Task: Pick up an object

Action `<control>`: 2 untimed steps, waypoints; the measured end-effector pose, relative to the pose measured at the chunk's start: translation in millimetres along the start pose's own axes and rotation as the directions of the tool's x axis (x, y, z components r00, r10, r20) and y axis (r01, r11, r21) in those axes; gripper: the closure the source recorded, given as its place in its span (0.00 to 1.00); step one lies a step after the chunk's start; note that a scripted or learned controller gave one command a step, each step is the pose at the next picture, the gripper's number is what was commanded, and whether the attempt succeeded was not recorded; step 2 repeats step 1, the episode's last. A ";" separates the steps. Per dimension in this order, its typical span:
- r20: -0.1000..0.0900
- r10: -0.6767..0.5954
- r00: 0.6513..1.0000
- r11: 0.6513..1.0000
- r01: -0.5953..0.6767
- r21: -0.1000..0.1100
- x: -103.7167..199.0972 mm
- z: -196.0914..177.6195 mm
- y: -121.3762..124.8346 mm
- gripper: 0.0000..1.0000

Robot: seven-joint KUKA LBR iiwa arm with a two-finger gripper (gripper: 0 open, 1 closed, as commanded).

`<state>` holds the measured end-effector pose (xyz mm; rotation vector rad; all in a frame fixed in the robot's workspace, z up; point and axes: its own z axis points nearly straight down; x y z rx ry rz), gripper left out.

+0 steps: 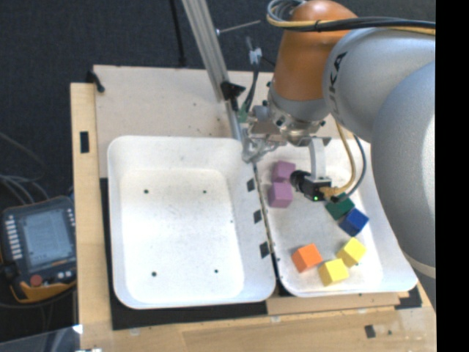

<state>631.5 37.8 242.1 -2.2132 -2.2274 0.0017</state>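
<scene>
Two white bins are borne by a wooden bench (pixel 88 196). Blocks are seen in the right bin (pixel 381 270): purple (pixel 281 183), orange (pixel 307 257), yellow (pixel 333 271), blue (pixel 355 221). The gripper (pixel 258 147) is poised above the bins' divide; its grasp cannot be told.

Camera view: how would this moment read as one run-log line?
end effector: above right bin far corner | grasp: unclear | nearest: purple blocks | left bin: untouched

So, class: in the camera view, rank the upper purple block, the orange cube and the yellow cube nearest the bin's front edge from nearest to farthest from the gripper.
Gripper sits at the right bin's back-left corner.
1. Upper purple block, just below it.
2. Orange cube, toward the front.
3. Front yellow cube, at the front edge.
</scene>
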 end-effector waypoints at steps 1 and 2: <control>-0.002 -0.002 1.000 1.000 0.002 -0.003 55.7 -8.6 -1.6 1.00; -0.002 -0.002 1.000 1.000 0.002 -0.003 55.7 -8.6 -1.6 1.00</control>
